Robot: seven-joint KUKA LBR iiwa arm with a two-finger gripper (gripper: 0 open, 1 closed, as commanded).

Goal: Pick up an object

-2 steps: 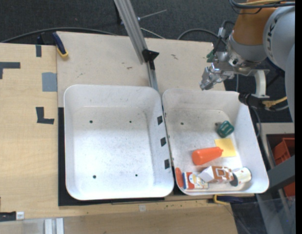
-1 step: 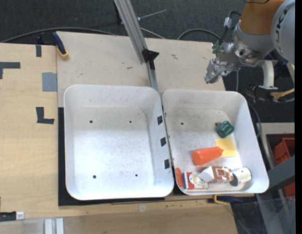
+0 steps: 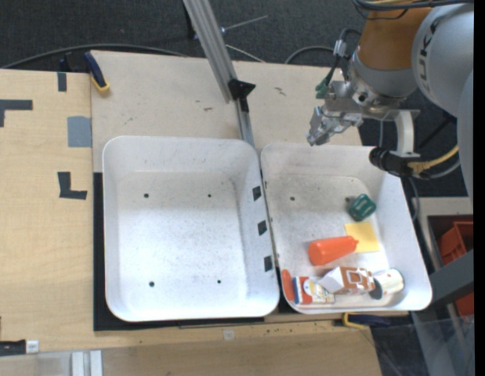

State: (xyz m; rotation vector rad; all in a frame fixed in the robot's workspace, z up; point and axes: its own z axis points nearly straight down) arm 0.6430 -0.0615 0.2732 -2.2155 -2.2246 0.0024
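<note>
My gripper (image 3: 317,134) hangs above the far rim of the right bin (image 3: 320,171), with nothing between its fingers. In that bin lie a small green block (image 3: 361,206), a yellow flat piece (image 3: 363,236), an orange bottle-shaped object (image 3: 331,249) and a white packet with red and brown print (image 3: 344,282) along the near wall. All of them sit well below and to the right of the gripper, none touching it.
The left bin (image 3: 179,225) stands beside the right one. A slanted metal pole (image 3: 215,41) rises behind the bins, its clamp near the divide. A yellow-and-blue tool (image 3: 96,73) lies at the bench's far left. Cables trail beside the arm.
</note>
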